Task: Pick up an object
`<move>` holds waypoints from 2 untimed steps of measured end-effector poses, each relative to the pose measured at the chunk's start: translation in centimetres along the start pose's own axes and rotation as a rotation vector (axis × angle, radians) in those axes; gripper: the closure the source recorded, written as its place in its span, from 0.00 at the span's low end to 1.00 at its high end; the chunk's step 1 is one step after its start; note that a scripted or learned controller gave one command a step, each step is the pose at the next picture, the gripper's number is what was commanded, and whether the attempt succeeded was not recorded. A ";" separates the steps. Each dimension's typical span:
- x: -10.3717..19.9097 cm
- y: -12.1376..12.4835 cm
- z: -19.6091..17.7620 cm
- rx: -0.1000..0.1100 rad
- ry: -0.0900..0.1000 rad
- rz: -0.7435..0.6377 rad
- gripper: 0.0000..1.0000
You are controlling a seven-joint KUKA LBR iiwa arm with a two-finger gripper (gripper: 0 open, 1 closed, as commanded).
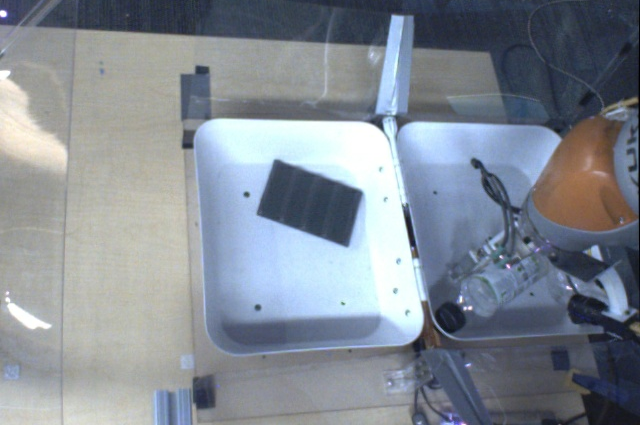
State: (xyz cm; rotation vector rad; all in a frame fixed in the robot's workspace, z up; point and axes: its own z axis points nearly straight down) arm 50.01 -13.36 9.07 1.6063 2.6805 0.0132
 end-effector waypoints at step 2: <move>0.8 8.1 0.2 0.001 0.002 0.060 0.00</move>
